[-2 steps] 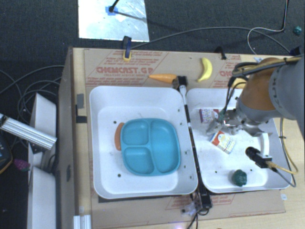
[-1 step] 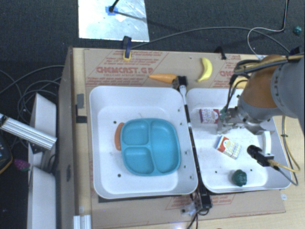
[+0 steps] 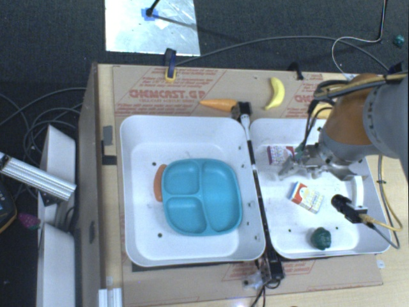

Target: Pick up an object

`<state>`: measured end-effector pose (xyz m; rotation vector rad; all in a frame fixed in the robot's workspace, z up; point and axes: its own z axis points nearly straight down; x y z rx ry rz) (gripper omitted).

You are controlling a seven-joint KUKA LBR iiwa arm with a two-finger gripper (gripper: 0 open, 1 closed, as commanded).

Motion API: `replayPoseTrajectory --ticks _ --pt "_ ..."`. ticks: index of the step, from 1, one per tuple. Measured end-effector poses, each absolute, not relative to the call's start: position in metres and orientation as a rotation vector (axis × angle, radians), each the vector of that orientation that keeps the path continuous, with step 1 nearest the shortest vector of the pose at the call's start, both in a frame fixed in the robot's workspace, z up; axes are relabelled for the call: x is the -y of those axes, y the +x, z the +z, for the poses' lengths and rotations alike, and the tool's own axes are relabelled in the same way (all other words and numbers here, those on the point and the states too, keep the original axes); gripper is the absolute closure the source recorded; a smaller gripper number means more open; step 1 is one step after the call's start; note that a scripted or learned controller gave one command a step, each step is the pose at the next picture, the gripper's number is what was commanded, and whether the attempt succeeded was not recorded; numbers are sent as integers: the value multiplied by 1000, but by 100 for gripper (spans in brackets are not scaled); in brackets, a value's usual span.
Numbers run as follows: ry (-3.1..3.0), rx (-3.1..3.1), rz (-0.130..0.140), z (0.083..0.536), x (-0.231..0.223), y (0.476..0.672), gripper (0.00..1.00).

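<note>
Dark carpet surrounds my bench, where a cardboard sheet (image 3: 192, 88) carries two white bins side by side. From the one camera above, I see the arm (image 3: 364, 117) reaching in from the right, its pincer (image 3: 295, 164) low over the right bin (image 3: 281, 238). I cannot tell whether the pincer is wide or narrow; the metal parts blur together at its tip. Touching or just beside its tip, on the far left side, lies a small can (image 3: 278, 153) with a red-and-white label, my likeliest target. Just below the pincer sits a small carton (image 3: 305, 196), and farther down toward the near rim a dark green ball (image 3: 321, 238). Well off to the pincer's left, in the left bin (image 3: 137, 235), a blue divided plate (image 3: 201, 194) rests with a sausage (image 3: 158, 181) against its edge. My worry: the can lies on its side, so it may roll away under a closing grip, or the pincer may nudge the carton instead.
</note>
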<state>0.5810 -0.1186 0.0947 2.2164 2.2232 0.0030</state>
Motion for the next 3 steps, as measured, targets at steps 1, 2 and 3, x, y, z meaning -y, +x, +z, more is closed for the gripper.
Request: replayPoseTrajectory --ticks 1,2,3 --pt "2221 -2222 1 84 117 512 0" --pt "2213 -2220 3 168 185 595 0" --pt "2217 -2225 1 150 129 551 0"
